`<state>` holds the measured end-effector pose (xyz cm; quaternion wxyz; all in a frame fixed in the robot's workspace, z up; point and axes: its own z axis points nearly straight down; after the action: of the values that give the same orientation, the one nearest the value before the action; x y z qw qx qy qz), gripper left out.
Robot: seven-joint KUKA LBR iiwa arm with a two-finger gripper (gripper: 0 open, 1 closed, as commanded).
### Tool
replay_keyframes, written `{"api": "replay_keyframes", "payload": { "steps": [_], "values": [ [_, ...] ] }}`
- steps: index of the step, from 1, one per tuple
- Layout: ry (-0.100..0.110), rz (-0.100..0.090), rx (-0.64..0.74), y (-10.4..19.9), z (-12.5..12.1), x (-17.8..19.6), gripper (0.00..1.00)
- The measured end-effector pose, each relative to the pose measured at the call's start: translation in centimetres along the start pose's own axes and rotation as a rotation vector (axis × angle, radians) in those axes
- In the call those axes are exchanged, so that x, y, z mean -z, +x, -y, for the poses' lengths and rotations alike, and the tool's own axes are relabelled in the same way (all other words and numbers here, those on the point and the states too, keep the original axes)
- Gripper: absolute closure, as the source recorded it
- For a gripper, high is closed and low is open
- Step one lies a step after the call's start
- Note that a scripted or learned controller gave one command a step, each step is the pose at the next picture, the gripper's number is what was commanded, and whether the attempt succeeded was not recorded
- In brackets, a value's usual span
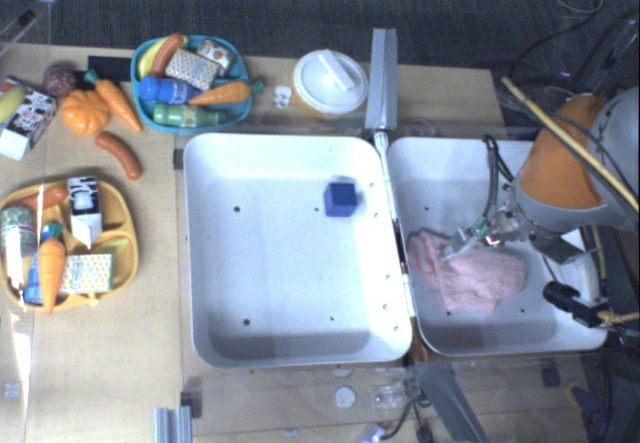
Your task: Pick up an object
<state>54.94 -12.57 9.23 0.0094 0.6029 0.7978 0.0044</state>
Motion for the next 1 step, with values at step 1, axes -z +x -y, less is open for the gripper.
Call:
{"api": "replay_keyframes", "payload": {
  "steps": [1],
  "values": [
    [0.002, -0.001, -0.062, 2.30, -2.77, -0.04, 0.00]
  ]
}}
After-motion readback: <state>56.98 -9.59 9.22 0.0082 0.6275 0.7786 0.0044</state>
